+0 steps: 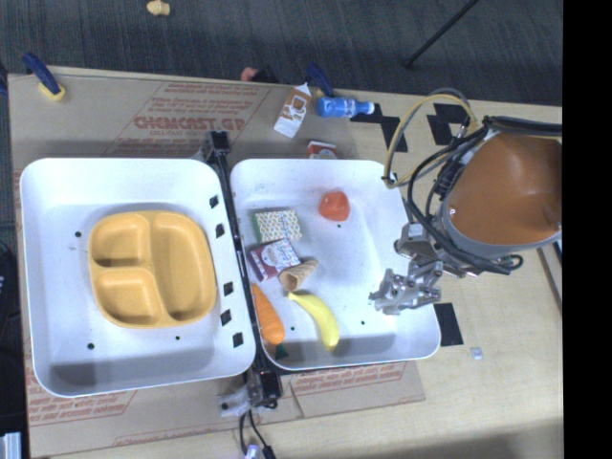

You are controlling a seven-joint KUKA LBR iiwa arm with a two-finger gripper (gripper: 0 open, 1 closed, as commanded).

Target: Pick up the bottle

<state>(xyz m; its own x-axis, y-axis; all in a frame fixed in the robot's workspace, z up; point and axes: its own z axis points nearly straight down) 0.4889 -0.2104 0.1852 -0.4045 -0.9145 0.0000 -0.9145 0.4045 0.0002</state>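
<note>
We find the bottle [342, 108], blue with a white cap, lying on its side on the surface near its far edge, beyond the right bin [382, 185]. The claw [402, 293] hangs over that bin's near right corner; we cannot tell its state. Cardboard [191, 118] beneath reads "CHEMCAST".

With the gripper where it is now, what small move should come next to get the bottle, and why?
Probably lift clear and travel toward the view's top: the gripper sits low at the right bin's right edge, while the blue bottle lies outside that bin on the bench beyond its far rim.
</note>
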